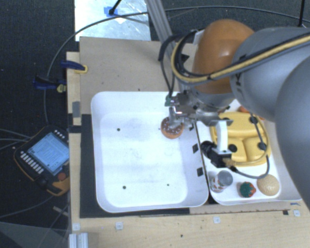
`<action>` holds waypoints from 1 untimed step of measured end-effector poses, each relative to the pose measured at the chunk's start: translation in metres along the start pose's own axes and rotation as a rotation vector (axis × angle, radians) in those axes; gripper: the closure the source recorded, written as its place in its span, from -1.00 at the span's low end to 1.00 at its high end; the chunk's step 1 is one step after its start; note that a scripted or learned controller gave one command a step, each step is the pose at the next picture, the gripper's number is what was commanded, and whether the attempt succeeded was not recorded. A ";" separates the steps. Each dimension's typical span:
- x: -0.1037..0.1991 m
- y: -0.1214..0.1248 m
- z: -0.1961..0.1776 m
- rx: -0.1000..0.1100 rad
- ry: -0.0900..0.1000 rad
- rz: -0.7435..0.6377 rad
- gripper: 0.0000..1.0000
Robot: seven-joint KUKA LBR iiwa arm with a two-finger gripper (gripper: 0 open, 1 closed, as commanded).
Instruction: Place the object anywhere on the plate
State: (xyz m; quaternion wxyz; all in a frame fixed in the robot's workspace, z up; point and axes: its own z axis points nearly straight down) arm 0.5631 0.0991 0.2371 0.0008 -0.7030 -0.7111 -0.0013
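Observation:
A small round brown object [171, 130], like a biscuit, sits at the right side of the left white bin [139, 190], near its far corner. My gripper [174, 115] hangs directly over it, its tip right at the object's top edge; contact or grasp is not visible. The yellow plate [244, 134] lies in the right bin [232, 199], partly covered by my arm [268, 50]. A white upright piece [222, 136] stands at the plate's left edge.
In the right bin's near end lie a beige ball [269, 185], a green and orange item [246, 189] and a small grey cup [225, 179]. A teach pendant [44, 156] rests off the bench to the left. Clamps [67, 66] grip the bench's left edge.

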 end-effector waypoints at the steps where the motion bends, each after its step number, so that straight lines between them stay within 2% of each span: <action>1: -0.004 0.000 0.000 0.000 -0.002 0.006 -1.00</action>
